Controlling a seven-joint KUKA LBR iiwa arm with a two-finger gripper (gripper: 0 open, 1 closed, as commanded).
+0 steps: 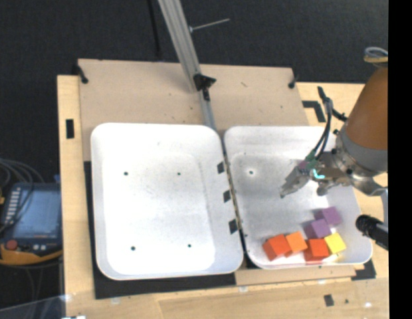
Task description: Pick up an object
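The small coloured blocks [306, 241], orange, purple and yellow, cluster in the right white bin's [259, 151] near corner; the jaws [304, 180], spread and holding nothing, should descend squarely over one outlying block.

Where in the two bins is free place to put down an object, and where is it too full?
The left bin has bare floor from wall to wall. In the right bin, the far-left part beside the divider is bare. Its near-right corner is crowded: orange blocks, purple blocks and a yellow block, with the gripper above.
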